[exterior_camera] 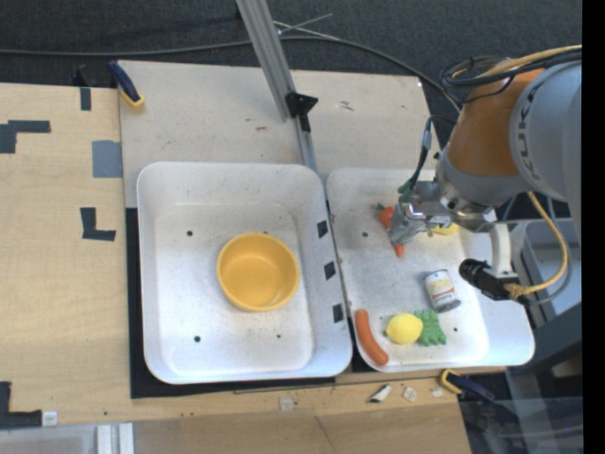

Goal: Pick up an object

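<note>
Two shallow white bins are seen side by side on the table (217, 112). In the left bin (161, 197) a yellow bowl (257, 270) is set upright near the middle, apart from the walls.

The right bin (510, 343) is reached into from the right by the grey arm (558, 112), whose orange band (487, 130) is seen above the wrist. The gripper (408, 223) is lowered over the upper part of this bin, just beside an orange carrot-like piece (392, 230) that lies under and around its tip. Whether the fingers are spread or pressed together cannot be told, and nothing can be confirmed as pinched between them. A small patch of yellow (444, 227) is glimpsed just to the right of the gripper, partly hidden by the wrist; what it is cannot be made out.

Lower in the same bin several things are laid well apart from the gripper — a small tin can (440, 289) lying tilted towards the right wall, a yellow lemon (404, 328) near the front wall, a green toy piece (432, 330) touching the lemon on its right, and an orange-red sausage (371, 337) lying along the bin's left wall at the front corner.

Beyond the bins a slanted metal bar (269, 45) crosses the table, and a blue-and-yellow clamp (126, 84) is fixed at the table's upper left corner.
</note>
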